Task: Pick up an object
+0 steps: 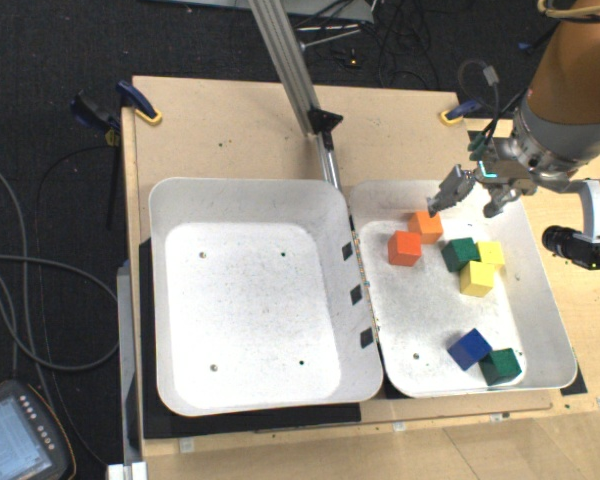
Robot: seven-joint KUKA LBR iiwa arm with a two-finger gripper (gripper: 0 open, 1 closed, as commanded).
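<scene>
A: Camera view: what is the end effector (472,196) doing?
B: It is hanging spread and empty above the right bin (545,308), near the light orange block (427,226)

A: So the step?
B: Approaching, I judge; next it needs lowering astride one block

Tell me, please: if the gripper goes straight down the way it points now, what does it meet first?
Probably the orange block at the top of the right bin: the open gripper hangs just above it. Depth is unclear, so it could land on bin floor beside it.
</scene>
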